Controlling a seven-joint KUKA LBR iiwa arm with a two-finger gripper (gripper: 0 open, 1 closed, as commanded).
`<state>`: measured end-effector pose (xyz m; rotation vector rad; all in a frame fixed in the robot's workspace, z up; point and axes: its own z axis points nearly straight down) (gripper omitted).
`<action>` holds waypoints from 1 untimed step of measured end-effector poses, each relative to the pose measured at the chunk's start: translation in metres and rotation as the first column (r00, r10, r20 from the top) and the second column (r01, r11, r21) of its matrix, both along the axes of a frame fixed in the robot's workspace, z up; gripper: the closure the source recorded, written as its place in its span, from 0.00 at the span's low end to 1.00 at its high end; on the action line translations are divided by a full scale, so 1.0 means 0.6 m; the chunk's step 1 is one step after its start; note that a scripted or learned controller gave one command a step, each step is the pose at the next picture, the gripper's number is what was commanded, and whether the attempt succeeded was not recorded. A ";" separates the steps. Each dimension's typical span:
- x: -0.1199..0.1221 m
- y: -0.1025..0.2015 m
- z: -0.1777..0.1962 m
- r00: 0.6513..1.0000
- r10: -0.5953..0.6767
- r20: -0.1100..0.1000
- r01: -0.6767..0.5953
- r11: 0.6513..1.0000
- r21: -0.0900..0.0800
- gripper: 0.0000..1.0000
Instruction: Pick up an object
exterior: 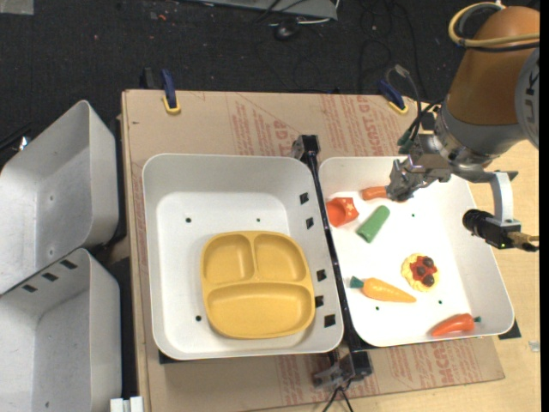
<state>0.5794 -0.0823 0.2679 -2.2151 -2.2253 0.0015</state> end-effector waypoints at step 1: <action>-0.022 0.076 -0.001 1.000 0.001 0.000 -0.001 1.000 0.000 1.00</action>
